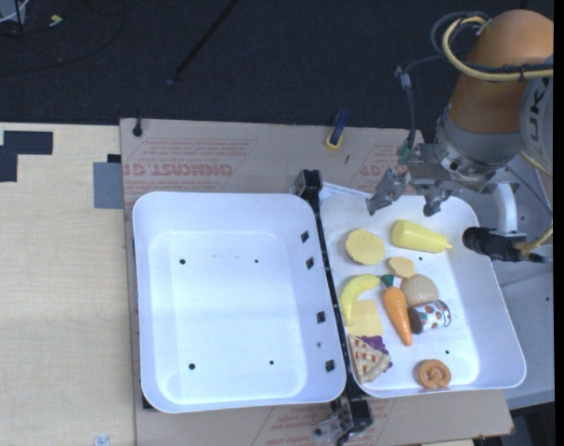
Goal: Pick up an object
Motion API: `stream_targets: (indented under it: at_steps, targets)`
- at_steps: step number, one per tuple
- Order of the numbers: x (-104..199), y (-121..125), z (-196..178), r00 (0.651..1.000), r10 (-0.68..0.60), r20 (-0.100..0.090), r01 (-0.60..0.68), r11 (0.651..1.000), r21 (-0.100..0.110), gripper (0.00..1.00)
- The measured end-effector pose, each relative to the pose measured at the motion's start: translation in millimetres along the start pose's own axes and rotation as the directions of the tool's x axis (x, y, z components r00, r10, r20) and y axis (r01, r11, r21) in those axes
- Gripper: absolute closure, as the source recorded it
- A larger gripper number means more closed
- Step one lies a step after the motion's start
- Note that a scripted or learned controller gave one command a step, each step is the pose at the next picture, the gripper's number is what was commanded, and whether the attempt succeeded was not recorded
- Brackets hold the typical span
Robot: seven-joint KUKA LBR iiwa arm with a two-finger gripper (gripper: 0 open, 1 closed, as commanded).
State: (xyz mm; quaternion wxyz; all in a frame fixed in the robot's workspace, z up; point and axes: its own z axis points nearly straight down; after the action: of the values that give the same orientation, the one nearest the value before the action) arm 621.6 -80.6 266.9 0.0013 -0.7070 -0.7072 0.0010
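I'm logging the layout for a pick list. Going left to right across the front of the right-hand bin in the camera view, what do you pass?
Waffle piece → carrot → orange spiral pastry. The small can by the carrot overlaps it, so I leave it out.

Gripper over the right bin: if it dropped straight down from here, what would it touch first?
Probably the gripper, fingers spread, meets bare floor at the right bin's far end, just short of the yellow corn cob. Depth is uncertain from this slanted view.
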Motion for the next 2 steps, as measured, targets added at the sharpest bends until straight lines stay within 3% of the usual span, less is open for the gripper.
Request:
stream_targets:
  at_steps: [1, 2]
  targets:
    - [49.8, 22.1, 84.7, 1.000, -0.003, -0.001, 0.003, 1.000, 0.005, 0.00]
    - [-15.8, -40.1, 185.0, 1.000, 0.006, 0.000, -0.006, 1.000, 0.008, 0.00]
